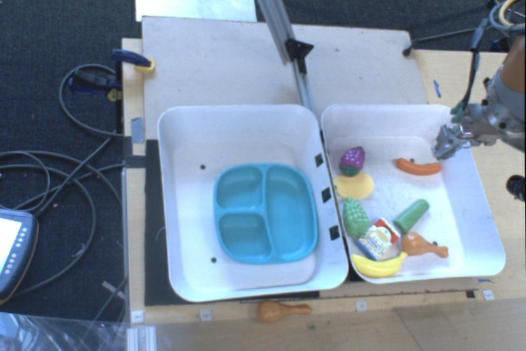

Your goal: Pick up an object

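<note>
Bringing the gripper [448, 141], whose state you cannot tell here, down over the orange sausage [418, 168] probably calls for straddling its narrow width.

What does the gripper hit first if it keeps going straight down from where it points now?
Likely the orange sausage-shaped toy, just below-left of the gripper; otherwise the bare floor of the right bin beside it. Depth is unclear from this slanted view.
</note>
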Tool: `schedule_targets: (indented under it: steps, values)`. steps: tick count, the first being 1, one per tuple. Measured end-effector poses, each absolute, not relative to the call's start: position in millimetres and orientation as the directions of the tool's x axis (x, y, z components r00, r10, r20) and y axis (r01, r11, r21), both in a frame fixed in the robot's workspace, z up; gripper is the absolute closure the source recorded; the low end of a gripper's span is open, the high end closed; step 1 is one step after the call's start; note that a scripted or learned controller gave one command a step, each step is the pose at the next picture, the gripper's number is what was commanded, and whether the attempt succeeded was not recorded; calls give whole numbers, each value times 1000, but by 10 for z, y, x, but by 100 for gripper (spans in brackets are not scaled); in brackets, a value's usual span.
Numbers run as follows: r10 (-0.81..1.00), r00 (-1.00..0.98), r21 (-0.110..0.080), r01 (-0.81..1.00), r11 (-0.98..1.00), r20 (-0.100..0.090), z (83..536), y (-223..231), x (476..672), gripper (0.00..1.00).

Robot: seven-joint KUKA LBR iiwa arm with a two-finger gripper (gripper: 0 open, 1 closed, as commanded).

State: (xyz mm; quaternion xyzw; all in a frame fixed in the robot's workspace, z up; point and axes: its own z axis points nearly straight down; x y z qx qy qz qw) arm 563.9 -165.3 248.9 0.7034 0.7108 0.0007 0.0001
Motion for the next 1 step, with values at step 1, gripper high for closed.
schedule_targets:
  steps: [1]
  values:
    - [1000,-12,2,1000,12,2,2561,-1105,5683,100]
